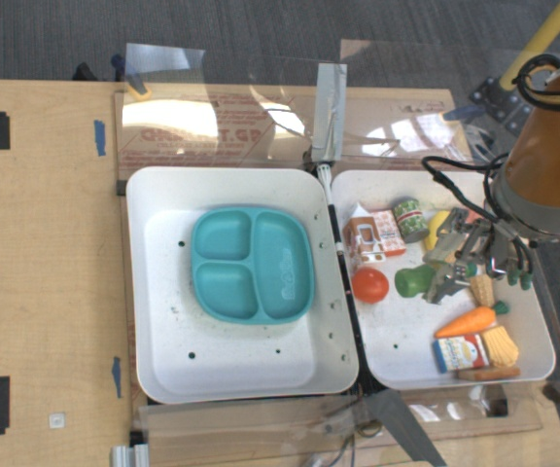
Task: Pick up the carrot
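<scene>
Lying at lower right in the white right bin (542,358), the orange tapered carrot (466,322) sits just below the hand (463,272); its grip state I cannot tell.

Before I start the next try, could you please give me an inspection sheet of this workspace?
Surface: two white bins side by side; left bin holds a teal divided plate.
Job's things: carrot lies in the right bin, near its front right, apart from the gripper.
Clutter: red tomato, green pepper, red-and-white carton, green can, yellow piece, blue-and-yellow box.
Grippers: gripper sits above the right bin, just behind the carrot; finger state unclear.
Cables: black cable loops by the wrist.
Surroundings: cardboard bench top, grey carpet.
</scene>
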You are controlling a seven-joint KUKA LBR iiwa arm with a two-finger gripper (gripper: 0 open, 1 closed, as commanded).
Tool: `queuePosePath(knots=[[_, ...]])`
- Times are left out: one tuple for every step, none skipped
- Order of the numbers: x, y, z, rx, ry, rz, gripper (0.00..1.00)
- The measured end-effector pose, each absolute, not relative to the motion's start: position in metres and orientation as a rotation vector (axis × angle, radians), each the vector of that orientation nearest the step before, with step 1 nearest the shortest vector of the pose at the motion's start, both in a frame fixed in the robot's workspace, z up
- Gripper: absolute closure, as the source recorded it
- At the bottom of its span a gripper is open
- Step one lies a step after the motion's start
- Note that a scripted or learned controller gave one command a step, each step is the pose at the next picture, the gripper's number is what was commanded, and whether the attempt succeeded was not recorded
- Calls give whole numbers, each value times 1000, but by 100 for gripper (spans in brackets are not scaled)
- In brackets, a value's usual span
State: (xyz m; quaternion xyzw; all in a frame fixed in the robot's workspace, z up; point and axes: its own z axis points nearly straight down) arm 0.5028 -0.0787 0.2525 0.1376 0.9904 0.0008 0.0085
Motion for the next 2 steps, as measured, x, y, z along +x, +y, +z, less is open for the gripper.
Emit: queuePosePath(knots=[[483, -125, 97, 460, 3100, 0, 100], [484, -125, 93, 180, 3123, -9, 100]])
